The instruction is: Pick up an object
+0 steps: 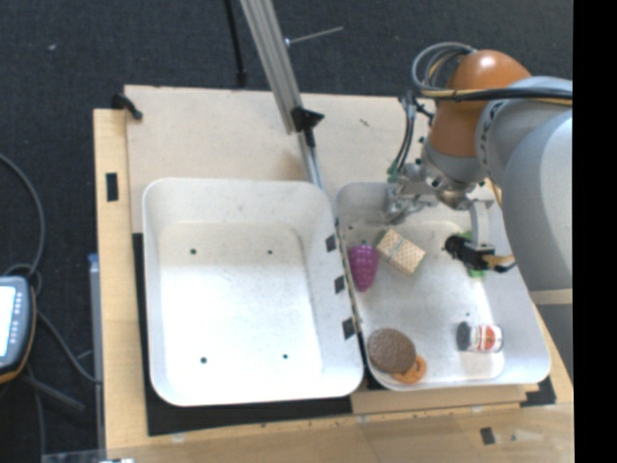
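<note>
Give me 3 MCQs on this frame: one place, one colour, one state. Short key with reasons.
1. Which bin holds the objects?
A. the one on the view's left
B. the one on the view's right
C. both

2. What colour is the small object by that bin's left wall?
A. purple
B. blue
C. yellow

3. How does the tan waffle-like block stand to the hand?
A. lifted clear of the bin
B. lying in the bin, just below the hand
C. on the bench outside the bins

Key: 1 B, all the objects lie in the right bin. 2 A, it is plainly purple. 3 B, the block rests on the bin floor with the hand just above it in the view.
</note>
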